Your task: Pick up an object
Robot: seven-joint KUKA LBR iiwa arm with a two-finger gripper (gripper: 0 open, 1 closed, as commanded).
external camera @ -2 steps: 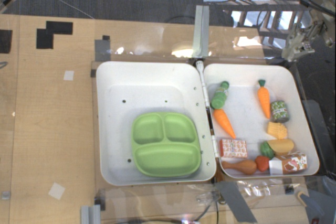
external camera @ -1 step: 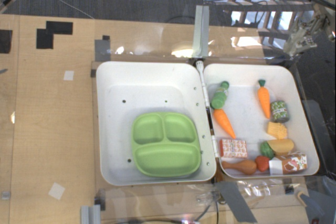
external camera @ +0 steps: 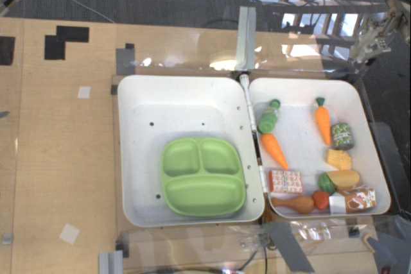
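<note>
The toy foods [external camera: 302,184] lie crowded at the lower right, inside the right bin [external camera: 297,94], probably gathered for picking. The green plate [external camera: 202,176] rests in the left bin [external camera: 173,99].

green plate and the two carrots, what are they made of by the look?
Green plate: likely moulded plastic, matte-to-satin; uniform colour, rounded compartment ridges. Carrot near the divider and carrot by the far wall: probably toy plastic, smooth; flat even orange, green tops. Too small to rule out rubber or foam.
</note>
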